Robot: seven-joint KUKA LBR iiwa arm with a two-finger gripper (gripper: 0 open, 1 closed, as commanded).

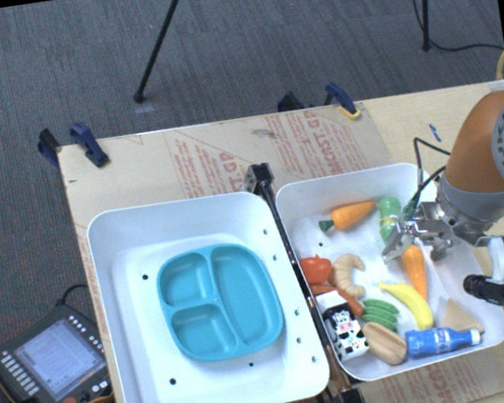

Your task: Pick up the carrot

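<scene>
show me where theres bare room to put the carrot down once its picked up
Roomiest: the left bin, with white floor all around the blue divided plate, and the plate's three compartments. In the right bin, a bare strip runs along the far wall above the carrot. The rest, from gripper to blue bottle, is crowded.

Red print on cardboard sheet (226, 157) under bins: reversed, not legible.
</scene>
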